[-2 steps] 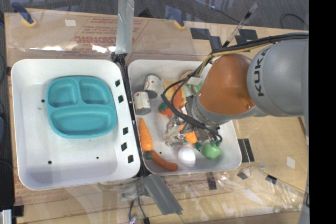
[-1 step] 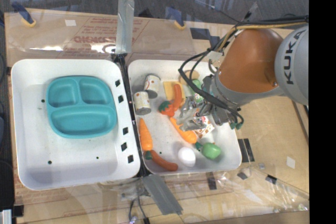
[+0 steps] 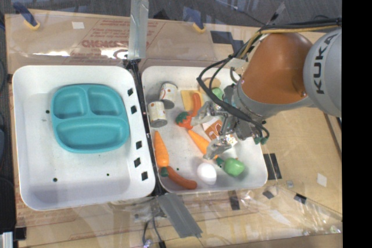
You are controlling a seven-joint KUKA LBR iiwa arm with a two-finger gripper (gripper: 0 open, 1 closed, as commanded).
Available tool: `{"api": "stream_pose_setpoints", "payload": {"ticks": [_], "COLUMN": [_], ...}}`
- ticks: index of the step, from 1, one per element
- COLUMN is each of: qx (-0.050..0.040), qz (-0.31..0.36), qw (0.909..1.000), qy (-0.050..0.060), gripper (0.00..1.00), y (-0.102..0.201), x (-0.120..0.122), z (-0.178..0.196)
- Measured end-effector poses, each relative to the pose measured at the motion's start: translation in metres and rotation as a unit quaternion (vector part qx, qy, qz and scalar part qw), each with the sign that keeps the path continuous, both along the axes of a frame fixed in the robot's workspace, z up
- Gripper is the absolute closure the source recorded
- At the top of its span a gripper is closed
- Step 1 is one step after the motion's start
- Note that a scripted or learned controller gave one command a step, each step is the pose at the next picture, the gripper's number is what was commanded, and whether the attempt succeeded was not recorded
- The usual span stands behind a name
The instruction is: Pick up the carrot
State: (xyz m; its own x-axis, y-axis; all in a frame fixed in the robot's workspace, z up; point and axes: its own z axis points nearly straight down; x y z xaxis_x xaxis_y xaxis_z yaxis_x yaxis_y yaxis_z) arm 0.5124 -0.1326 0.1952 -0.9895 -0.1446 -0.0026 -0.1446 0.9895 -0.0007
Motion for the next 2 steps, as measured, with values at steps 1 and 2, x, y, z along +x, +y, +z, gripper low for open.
{"api": "stream_pose_setpoints", "payload": {"ticks": [1,2], "qx": [0.0001,0.0013], "qz": [0.034,0.043], "qw": [0.9994,0.9991], "qy": [0.0,0.003], "gripper": [0.0,0.0], "y": [-0.036,-0.01], "x": [0.014,-0.001], "z": [-0.103,-0.104]}}
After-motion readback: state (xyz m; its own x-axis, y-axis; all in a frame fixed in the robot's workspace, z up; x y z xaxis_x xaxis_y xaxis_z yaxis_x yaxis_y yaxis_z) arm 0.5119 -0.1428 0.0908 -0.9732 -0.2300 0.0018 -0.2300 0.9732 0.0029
